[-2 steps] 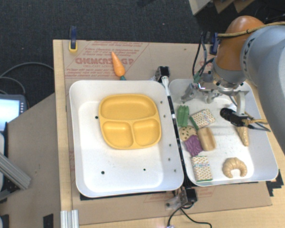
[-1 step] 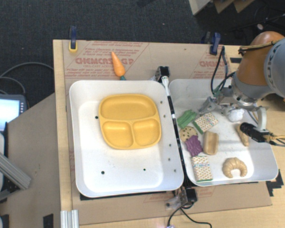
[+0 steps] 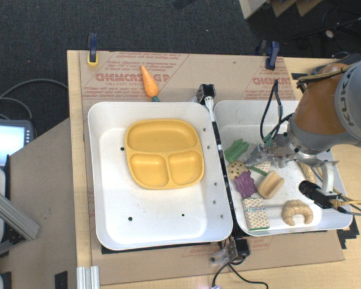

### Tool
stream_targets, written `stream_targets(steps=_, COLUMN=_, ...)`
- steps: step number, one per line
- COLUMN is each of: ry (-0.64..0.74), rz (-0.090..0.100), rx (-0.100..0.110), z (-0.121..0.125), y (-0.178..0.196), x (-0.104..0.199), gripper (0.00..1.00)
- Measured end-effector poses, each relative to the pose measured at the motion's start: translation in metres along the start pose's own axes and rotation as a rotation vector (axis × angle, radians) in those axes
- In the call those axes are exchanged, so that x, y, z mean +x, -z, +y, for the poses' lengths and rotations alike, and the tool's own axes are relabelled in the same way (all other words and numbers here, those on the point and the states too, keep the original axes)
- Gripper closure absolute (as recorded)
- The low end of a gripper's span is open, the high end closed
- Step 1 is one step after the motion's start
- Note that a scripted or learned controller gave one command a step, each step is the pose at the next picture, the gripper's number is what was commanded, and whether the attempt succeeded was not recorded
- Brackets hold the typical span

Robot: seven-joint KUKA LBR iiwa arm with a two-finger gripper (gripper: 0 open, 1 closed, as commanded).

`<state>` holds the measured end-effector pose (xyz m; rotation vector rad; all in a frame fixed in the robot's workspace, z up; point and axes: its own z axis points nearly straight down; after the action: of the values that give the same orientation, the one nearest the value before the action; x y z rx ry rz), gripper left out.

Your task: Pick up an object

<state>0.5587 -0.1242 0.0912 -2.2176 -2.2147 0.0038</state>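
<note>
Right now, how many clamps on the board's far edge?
2. A blue and yellow clamp at the far left corner, beyond the left bin; a blue clamp beyond the right bin. The arm could hide more.

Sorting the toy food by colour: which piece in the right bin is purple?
The purple grape bunch, lying near the bin's left wall, between the green piece and the checkered sandwich.

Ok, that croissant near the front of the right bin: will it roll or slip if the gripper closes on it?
The croissant lies flat on the bin floor, curved with tapered ends, so it probably won't roll. Its rounded, smooth-looking surface may slip from a pinch near the tips; its thick middle seems safer. It looks like a toy, probably light.
</note>
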Motion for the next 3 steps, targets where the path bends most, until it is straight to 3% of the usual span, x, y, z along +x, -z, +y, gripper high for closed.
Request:
stream_targets(steps=1, ry=-0.004, rz=-0.009, rx=-0.012, z=0.034, y=-0.006, x=-0.083, gripper=0.0)
stream_targets(steps=2, ry=0.0, rz=-0.006, rx=-0.012, z=0.034, y=0.005, x=-0.078, gripper=1.0)
stream_targets(steps=3, ry=0.005, rz=-0.002, rx=-0.005, z=0.034, y=-0.006, x=-0.03, gripper=1.0)
